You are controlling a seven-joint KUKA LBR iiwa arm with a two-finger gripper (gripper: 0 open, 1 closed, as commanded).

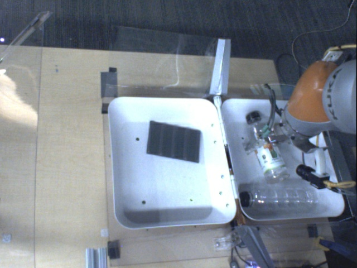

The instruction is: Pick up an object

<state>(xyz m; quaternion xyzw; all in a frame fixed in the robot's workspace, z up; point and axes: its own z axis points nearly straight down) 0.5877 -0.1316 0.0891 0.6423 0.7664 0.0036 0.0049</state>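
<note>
Lying along the front wall of the right bin (242, 169), nearest to us, a large clear bottle (284, 197) rests on its side. We take as the task's thing the small bottle (271, 162) just behind it, near the middle of the same bin, clear with a green label and slightly tilted in the view. We judge it light, stiff and smooth, so it can slip or roll. The best hold seems across the labelled body, not at the narrow neck. The gripper (266, 134) is at its upper end, but whether they touch we cannot say. How the jaws stand we cannot tell either, because wrist parts and cables cover them. Further back sits a small dark round thing (254, 116), too small to identify. The arm (312, 96) hides the right side of this bin. In the left bin (167, 188) lies a dark ribbed pad (173, 141), flat and well apart.
</note>
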